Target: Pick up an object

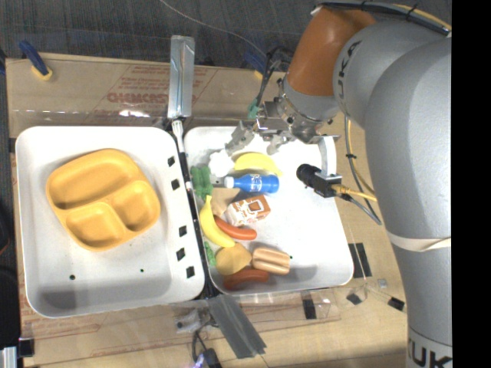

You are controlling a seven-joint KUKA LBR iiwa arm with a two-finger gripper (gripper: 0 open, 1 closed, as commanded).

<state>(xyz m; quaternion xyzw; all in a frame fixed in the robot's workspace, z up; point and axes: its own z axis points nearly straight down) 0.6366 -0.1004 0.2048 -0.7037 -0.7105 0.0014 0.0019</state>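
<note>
My gripper (256, 138) hangs over the back of the right bin (326, 236), its fingers spread open with nothing between them. Just below it lies a round yellow piece (255, 162), and a blue bottle (253, 182) lies on its side in front of that. Further forward are a small orange and white carton (249, 209), a banana (211, 227), a red sausage-like piece (236, 231), a yellow fruit (232, 259), a tan bun (270, 261) and a green item (201, 181) by the left wall.
The left bin (46, 282) holds a yellow divided tray (103, 196). A metal bar (180, 75) stands up at the back between the bins. The arm's grey body (406, 129) covers the bench to the right of the right bin.
</note>
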